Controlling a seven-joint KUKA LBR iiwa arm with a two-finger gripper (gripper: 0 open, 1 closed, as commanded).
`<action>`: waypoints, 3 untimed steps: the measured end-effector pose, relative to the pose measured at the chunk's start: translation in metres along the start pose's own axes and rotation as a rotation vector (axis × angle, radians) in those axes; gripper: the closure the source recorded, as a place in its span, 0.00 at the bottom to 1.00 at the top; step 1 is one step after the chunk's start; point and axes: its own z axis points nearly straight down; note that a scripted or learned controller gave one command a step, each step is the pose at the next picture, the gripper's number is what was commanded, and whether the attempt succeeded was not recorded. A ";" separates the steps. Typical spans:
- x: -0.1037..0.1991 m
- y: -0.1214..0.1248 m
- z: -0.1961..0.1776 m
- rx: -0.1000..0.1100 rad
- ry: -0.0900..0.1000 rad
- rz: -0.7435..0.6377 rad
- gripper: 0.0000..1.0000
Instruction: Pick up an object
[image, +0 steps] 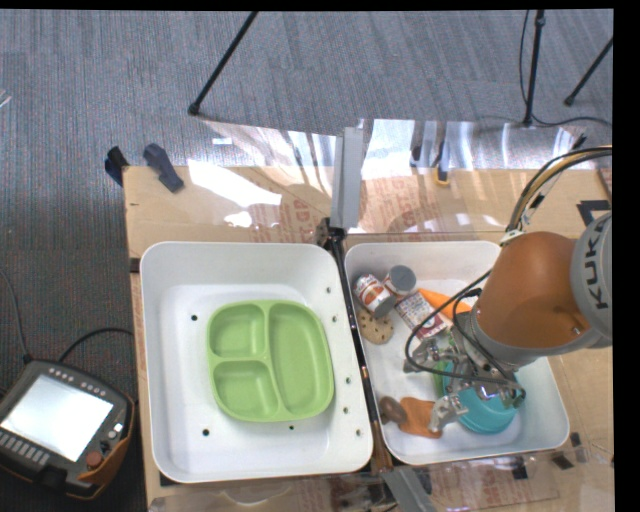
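Camera view: teal bowl (487, 412) sits at near edge of right bin (545, 425), directly under gripper (462, 392). Finger state: cannot tell, wrist blocks it. Brown flat piece (412, 414) lies just left of bowl; cans (385, 290) farther back. Green divided plate (270, 360) in left bin (160, 290). Best approach, I judge: straddle bowl rim squarely, avoid brown piece.

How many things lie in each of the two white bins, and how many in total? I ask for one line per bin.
Left bin: 1, the green divided plate.
Right bin, as far as visible: 6, a small can, a grey-capped bottle, a tan perforated piece, an orange piece, a brown piece, a teal bowl.
Total: 7.
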 end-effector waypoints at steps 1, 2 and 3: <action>0.000 0.003 -0.009 -0.002 0.005 -0.007 1.00; 0.011 0.024 0.000 0.002 0.002 -0.150 1.00; -0.079 0.052 -0.104 0.003 -0.010 -0.125 1.00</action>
